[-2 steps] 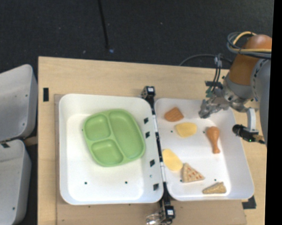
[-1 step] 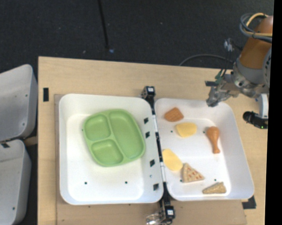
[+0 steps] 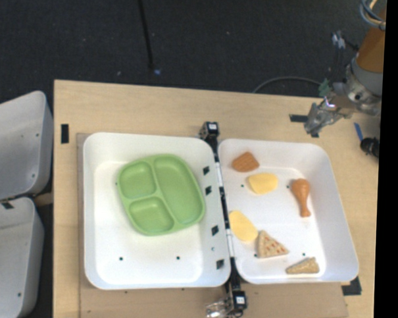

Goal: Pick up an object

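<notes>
Beyond the right bin, the gripper hovers clear of the scattered toy foods, jaw state unreadable, awaiting a pick.

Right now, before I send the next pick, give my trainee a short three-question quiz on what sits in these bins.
1. True or false: the green divided plate lies in the right bin.
2. How many food pieces lie in the right bin: A) four, B) six, C) eight?
3. Which piece lies nearest the gripper: the drumstick or the cracker wedge?

Key: 1. False; it lies in the left bin. 2. B. 3. The drumstick; the gripper is above the bench beyond the right bin's far rim.
</notes>
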Controlling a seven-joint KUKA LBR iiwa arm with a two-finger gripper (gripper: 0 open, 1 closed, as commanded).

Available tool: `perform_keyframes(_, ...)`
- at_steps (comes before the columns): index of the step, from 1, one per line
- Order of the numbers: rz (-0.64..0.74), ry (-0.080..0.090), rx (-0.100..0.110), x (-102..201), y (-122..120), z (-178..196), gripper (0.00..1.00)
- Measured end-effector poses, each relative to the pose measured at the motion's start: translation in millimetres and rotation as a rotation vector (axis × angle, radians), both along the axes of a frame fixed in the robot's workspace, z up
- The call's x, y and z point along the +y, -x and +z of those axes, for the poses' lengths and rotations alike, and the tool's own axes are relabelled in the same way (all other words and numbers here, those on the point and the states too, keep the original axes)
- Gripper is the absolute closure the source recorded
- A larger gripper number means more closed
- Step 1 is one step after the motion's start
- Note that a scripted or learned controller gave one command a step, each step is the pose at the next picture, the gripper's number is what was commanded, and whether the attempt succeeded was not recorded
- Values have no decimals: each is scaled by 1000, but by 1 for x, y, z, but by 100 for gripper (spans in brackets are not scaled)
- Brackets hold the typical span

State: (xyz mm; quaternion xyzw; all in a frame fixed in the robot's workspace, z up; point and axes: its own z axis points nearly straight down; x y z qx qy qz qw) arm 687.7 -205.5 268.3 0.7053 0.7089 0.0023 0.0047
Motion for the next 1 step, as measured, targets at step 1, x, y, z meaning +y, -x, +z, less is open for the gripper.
perform_keyframes(1,2,-2,5,-1,-1,29,100)
